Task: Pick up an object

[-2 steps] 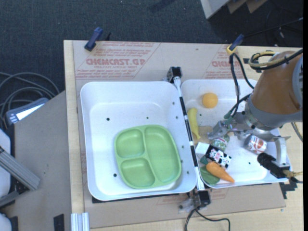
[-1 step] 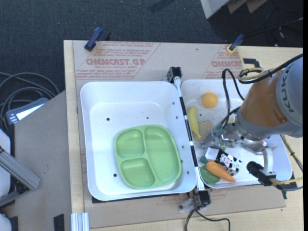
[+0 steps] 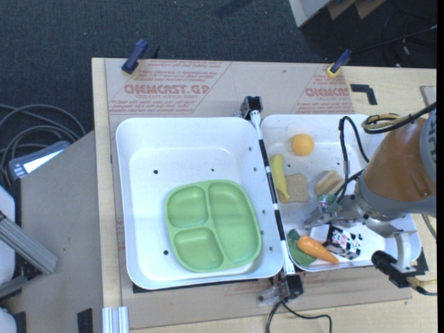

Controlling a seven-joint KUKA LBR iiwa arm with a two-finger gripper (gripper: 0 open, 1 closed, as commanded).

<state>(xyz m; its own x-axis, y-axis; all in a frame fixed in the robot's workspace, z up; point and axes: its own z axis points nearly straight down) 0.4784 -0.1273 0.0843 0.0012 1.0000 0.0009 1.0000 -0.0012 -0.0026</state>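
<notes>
Right bin (image 3: 316,125): orange ball (image 3: 302,145), banana (image 3: 278,175), carrot (image 3: 318,249), loose for picking. Left bin (image 3: 139,151): green divided tray (image 3: 210,224). I log the gripper (image 3: 331,217) low above the carrot; finger state I cannot tell.

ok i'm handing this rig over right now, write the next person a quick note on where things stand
Hand: low over the right bin, near its front; the arm blocks the view, so whether it is open or shut cannot be told. Nothing is visibly held.
Right bin: orange ball at the back, yellow banana along the left wall, tan slice beside it, bread-like piece, carrot on a green piece at the front, black-and-white item by the hand.
Left bin: green divided plate.
Done: no pick confirmed.
Left: grasp and lift one object.
</notes>
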